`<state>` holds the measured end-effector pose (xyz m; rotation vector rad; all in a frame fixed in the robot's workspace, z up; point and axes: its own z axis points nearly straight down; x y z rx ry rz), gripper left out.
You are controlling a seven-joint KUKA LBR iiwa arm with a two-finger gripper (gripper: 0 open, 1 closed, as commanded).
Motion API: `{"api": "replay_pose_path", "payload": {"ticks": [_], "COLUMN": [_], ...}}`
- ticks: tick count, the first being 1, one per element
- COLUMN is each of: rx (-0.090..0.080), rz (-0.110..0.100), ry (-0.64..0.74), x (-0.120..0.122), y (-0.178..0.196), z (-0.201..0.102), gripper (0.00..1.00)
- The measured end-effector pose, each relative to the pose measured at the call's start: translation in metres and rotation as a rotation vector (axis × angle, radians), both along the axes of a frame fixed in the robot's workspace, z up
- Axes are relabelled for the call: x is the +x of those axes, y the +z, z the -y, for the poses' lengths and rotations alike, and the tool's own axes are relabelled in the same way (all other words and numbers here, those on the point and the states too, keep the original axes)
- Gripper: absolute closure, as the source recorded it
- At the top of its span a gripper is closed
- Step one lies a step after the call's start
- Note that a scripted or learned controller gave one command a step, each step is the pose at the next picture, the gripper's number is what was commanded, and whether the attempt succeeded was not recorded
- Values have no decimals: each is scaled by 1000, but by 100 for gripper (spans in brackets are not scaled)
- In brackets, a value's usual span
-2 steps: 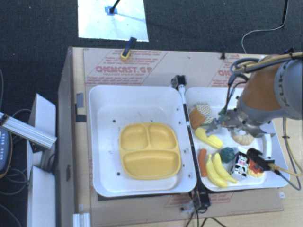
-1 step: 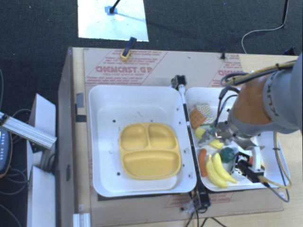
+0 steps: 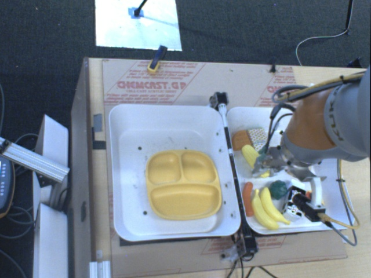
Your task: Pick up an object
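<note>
Left bin (image 3: 130, 155) holds a yellow divided plate (image 3: 183, 184). Right bin (image 3: 243, 119) holds toy food: a banana bunch (image 3: 268, 208) at the near edge, a carrot (image 3: 248, 198) just beside it, a green piece (image 3: 278, 188), and a yellow piece (image 3: 250, 154) near a tan block (image 3: 241, 139). The gripper (image 3: 264, 165) sits low over the yellow piece; whether it grips anything cannot be told, as the arm (image 3: 324, 123) hides it.
</note>
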<state>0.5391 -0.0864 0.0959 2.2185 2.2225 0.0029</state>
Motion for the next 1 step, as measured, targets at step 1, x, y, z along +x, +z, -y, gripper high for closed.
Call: {"api": "replay_pose_path", "payload": {"ticks": [1], "rx": [-1], "rz": [3], "ry": [2], "x": [14], "y": [138], "z": [-37], "gripper": [100]}}
